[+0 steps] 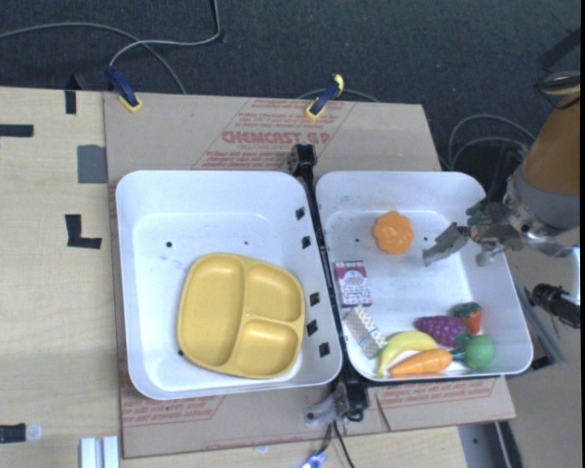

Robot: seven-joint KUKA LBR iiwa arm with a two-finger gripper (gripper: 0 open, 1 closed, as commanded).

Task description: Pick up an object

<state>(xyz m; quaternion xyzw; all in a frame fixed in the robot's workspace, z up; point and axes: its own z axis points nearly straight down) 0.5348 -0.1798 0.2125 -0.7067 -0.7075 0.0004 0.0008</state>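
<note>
- The end effector (468,244) hangs over the right bin (421,185), fingers spread apart and grasping nothing.
- The nearest target, an orange ball (393,232), sits just beside it in the bin's upper half.
- Risk: the round ball may roll away if one finger touches first.
- The small card box (352,284) and the toy fruit pile (439,344) lie farther off; the yellow plate (242,314) fills the left bin (156,195).

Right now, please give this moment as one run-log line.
phase: approach | gripper: open, holding nothing, over right bin | nearest: orange fruit | left bin: yellow tray
</note>
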